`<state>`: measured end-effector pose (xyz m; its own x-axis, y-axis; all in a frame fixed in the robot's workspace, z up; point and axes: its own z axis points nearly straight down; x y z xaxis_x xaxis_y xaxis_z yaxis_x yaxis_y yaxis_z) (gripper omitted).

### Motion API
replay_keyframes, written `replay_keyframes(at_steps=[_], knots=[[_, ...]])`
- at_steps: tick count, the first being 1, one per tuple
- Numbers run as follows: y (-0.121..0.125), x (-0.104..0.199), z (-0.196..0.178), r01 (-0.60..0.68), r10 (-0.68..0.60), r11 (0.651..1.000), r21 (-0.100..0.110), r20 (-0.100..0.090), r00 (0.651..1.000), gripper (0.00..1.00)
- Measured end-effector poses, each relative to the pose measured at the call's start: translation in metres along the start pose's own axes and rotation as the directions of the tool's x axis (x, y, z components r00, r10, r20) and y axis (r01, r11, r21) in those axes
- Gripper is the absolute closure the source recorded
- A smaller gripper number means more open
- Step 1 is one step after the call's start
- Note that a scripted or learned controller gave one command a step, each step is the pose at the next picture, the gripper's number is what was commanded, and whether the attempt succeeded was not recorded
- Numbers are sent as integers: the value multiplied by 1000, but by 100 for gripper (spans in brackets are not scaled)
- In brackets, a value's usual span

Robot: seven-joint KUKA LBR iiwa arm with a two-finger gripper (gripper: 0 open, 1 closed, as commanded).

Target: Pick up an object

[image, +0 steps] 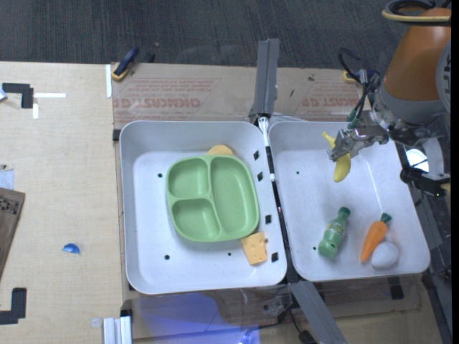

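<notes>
My gripper (349, 146) hangs over the back of the right bin (301, 192), below the arm's orange band. A yellow banana (342, 166) sits between its fingers and dangles down from them, its top end poking out at the gripper's left side. The gripper is shut on it, and the banana appears lifted off the bin floor. Towards the front of the same bin lie a green bottle (333, 233), an orange carrot (373, 239) and a white egg (385, 256).
The left bin (143, 192) holds a green divided plate (213, 197), a yellow cheese wedge (255, 249) at its front right and a small orange-yellow piece (221, 150) behind it. A grey divider post (267, 77) stands between the bins at the back.
</notes>
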<state>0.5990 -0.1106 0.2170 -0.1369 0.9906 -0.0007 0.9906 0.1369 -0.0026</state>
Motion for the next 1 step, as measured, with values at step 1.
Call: replay_keyframes(at_steps=[1], knots=[[-4, 3, 24, 39, -39, 999, 2, -1, 999, 100]])
